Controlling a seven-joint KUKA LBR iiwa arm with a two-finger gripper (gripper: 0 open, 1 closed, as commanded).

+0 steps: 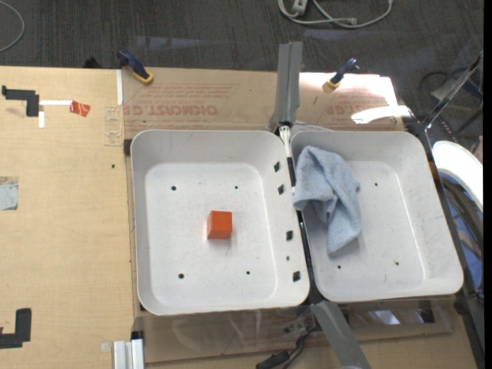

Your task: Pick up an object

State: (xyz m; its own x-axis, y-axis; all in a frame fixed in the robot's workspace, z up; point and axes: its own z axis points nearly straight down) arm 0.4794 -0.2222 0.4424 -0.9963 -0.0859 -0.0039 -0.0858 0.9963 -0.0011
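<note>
A small orange-red cube (220, 225) rests near the middle of the left white bin (154, 283). A crumpled light-blue cloth (332, 194) lies in the right white bin (415, 275), bunched against its left wall and trailing toward the bin's middle. A curved white and grey part of the arm (461, 164) shows at the right edge, outside the right bin.
A grey divider post (288, 83) stands behind the seam between the bins, with black clips along the seam. Clamps (135, 66) hold the cardboard at the back. A wooden board (54, 206) lies left of the bins. Cables run across the floor at the top.
</note>
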